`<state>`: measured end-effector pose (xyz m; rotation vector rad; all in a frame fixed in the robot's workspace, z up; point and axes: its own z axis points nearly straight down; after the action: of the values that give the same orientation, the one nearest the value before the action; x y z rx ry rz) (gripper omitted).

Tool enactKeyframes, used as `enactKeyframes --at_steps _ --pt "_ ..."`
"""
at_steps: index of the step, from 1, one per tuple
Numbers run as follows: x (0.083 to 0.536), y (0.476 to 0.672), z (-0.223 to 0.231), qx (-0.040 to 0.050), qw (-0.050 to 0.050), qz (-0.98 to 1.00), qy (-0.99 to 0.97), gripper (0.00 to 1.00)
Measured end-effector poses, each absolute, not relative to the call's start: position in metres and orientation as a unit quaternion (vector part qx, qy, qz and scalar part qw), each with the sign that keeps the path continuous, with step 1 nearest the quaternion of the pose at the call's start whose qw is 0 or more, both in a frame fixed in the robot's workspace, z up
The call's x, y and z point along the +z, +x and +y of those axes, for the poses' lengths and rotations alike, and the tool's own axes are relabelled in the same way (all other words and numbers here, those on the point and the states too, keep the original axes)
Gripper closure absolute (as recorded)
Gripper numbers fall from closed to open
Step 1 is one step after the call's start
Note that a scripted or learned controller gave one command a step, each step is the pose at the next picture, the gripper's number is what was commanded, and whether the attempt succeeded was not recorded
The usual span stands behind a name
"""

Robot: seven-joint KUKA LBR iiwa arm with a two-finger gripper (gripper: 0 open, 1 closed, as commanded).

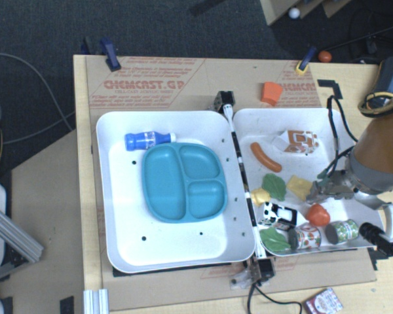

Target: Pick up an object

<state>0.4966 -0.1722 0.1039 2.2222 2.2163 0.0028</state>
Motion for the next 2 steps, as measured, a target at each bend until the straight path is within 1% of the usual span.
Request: enactKeyframes --at_steps 1,2 --pt "0.1693 0.5155 -0.1665 0.0004 0.001 0.707 0.707 1.00" --pt "0.1688 0.5151 -0.1666 0.0001 0.000 0.707 0.707 0.00"
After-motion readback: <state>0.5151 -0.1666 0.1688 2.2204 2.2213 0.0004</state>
